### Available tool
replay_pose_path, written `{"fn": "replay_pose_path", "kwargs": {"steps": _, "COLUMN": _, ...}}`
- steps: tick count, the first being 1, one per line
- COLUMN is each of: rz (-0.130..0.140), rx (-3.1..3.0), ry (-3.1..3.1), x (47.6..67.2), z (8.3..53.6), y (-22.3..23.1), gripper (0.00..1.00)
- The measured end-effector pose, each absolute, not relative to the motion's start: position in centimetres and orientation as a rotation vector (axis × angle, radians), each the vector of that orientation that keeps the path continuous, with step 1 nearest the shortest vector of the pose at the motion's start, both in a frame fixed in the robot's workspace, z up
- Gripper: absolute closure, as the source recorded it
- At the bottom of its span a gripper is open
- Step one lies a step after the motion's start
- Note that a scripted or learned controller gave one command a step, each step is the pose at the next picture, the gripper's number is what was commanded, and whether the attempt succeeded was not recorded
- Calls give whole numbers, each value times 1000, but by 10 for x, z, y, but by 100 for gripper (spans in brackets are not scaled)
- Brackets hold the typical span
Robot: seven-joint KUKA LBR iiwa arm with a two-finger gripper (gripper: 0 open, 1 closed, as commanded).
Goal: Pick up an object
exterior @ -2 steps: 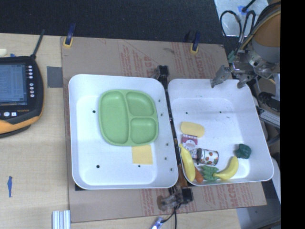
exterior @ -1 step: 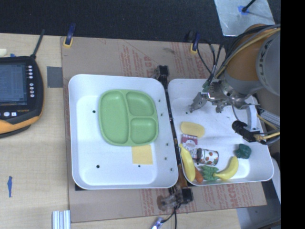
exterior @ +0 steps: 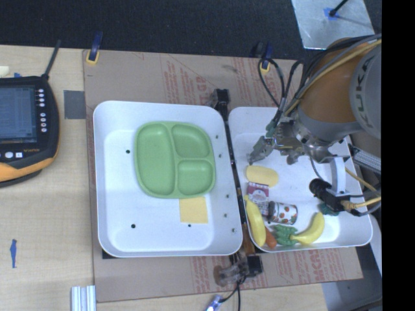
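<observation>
Lengthwise, yellow banana diagonal, tip up-right.

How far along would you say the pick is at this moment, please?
Nothing looks picked yet. The gripper is down in the right bin, just above the pale yellow piece, with nothing visibly between its fingers. The bananas, the can and the rest lie in the bin, so grasping and lifting remain.

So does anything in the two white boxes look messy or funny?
Nothing looks broken or spilled. The green plate sits flat in the left bin with a yellow square just below it. In the right bin, the toy food is crowded in the near corner, with a banana beside a small can lying on its side.
</observation>
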State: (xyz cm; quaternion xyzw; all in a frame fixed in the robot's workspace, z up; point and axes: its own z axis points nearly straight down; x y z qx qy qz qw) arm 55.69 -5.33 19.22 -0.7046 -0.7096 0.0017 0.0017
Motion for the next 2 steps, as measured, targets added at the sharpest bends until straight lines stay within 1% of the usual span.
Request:
{"fn": "replay_pose_path", "kwargs": {"steps": 1, "rz": 0, "rx": -2217, "ry": -2226, "x": 536, "z": 94, "y": -94, "gripper": 0}}
{"fn": "replay_pose_path", "kwargs": {"steps": 2, "rz": -1, "rx": -2211, "ry": -2232, "x": 537, "z": 105, "y": -93, "gripper": 100}}
